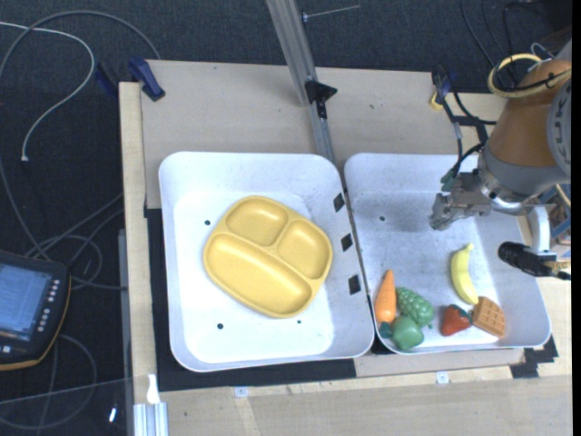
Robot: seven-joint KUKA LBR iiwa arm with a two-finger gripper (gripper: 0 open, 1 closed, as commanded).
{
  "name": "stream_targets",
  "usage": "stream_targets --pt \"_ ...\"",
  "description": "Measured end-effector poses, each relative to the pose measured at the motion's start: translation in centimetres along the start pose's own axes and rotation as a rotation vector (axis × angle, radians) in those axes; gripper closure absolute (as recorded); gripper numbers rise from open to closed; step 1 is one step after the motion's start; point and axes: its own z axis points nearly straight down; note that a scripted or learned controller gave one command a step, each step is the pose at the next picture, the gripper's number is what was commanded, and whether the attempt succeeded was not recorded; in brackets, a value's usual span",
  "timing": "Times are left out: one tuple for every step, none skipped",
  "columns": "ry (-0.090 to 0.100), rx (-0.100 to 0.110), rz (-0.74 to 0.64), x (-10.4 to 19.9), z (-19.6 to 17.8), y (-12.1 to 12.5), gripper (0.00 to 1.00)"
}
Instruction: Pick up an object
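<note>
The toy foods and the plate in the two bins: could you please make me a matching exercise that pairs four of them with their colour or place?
Things:
1. banana
2. carrot
3. divided plate
4. waffle

Descriptions:
A. yellow, lying in the left bin
B. orange, by the right bin's left wall
C. tan, near the right bin's front right corner
D. yellow, in the right bin, below the gripper in the picture

Pairs: 1-D, 2-B, 3-A, 4-C
</note>
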Motion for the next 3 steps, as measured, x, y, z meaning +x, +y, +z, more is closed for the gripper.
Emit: stream_targets --pt "-0.003 -0.006 0.000 0.1 -5.0 -0.1 1.00" --pt "-0.003 -0.006 0.000 0.1 -9.5 0.1 1.00" --pt "0.002 0.001 -0.005 5.2 -10.8 -0.8 1.00"
